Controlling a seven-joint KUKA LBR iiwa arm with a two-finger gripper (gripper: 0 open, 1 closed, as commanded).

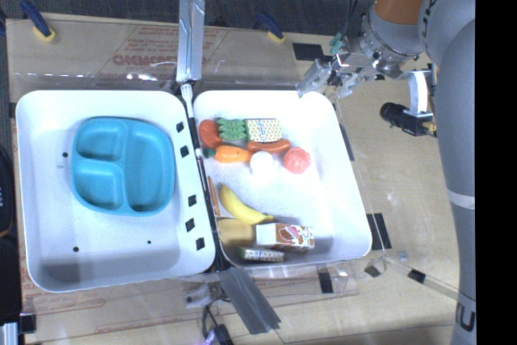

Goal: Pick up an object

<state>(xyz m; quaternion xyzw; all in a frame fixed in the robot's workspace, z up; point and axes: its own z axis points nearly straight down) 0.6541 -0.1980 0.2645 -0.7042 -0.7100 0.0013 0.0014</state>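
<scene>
1. The gripper (321, 82) hangs over the right bin's (349, 198) far right corner, carrying nothing; whether its pincer is apart or together, I cannot tell.
2. Food toys lie untouched in that bin: carrot (231, 154), egg (262, 163), red ball (296, 160) along the far edge, banana (240, 207) and carton (284, 235) by the near edge.
3. Judged so, choosing, descending, grasping and lifting all remain.

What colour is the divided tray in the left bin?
Light blue; the tray shows best in the camera view, lying in the white left bin.
</scene>
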